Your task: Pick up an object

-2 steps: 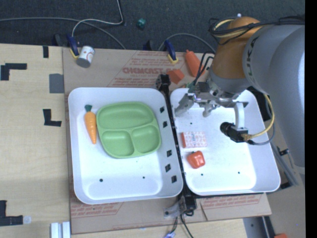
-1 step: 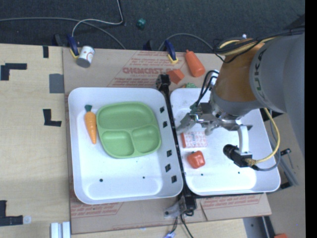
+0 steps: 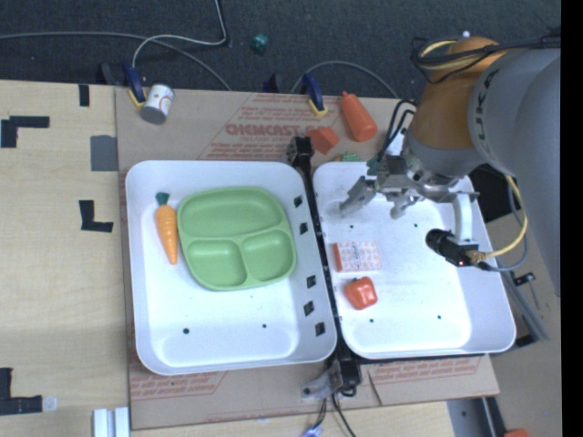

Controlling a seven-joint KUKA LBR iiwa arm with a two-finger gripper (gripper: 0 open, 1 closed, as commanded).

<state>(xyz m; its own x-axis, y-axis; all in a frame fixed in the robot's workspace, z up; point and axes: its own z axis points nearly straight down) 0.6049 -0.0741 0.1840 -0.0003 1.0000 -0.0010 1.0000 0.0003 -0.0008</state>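
Dark carpet (image 3: 109, 3) beyond wooden bench (image 3: 46, 244)

My one camera sits fixed above the bench, looking down at a slant on both white bins, the left bin (image 3: 146, 335) and the right bin (image 3: 455, 326), from a middling height. My arm (image 3: 474, 107) enters from the right.

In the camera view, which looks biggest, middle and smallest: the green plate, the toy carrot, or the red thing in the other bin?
1. Green divided plate, by far the largest.
2. Toy carrot.
3. Red pepper-like toy, shorter and chunkier, so the last two are fairly close.
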